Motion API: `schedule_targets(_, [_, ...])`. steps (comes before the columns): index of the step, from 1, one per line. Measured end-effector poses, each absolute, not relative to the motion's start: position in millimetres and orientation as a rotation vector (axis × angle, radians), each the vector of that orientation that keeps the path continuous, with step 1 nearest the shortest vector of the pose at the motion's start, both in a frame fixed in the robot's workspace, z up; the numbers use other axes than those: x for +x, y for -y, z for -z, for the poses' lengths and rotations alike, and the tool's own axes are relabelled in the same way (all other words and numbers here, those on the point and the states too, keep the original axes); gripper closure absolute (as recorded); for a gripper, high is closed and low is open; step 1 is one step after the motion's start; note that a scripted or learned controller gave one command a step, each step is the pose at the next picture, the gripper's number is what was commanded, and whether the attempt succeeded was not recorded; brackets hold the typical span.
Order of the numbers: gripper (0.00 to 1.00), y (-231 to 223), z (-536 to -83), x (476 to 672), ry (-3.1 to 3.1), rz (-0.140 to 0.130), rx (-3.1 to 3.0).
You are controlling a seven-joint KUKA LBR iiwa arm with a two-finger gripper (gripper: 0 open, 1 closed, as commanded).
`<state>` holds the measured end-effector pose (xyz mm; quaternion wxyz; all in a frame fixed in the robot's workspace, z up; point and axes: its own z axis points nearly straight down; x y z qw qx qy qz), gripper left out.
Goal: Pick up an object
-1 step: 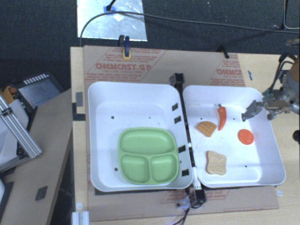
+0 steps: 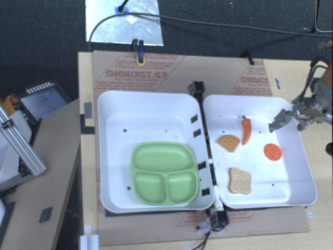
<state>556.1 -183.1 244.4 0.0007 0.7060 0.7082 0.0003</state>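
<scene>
**Choosing a clean first pick in the right bin**

Toast slice [image 2: 240,181] lies nearest, low in the right bin [image 2: 307,189]. Above it sit a brown wedge [image 2: 229,142], a red chili [image 2: 246,129] and an orange disc [image 2: 272,151], all apart. The gripper [image 2: 278,121] hangs over the bin's right rim, nothing between its fingers; whether they are spread I cannot tell. I would take the disc: closest, flat, well clear. A green tray [image 2: 164,172] fills the left bin [image 2: 112,155].
</scene>
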Motion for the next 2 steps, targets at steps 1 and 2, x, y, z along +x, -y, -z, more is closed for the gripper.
schedule_targets(1, [0.00,184,-202,560.3,-2.223,0.001,2.220])
schedule_targets(2, [0.00,174,-153,562.8,-2.227,0.000,2.217])
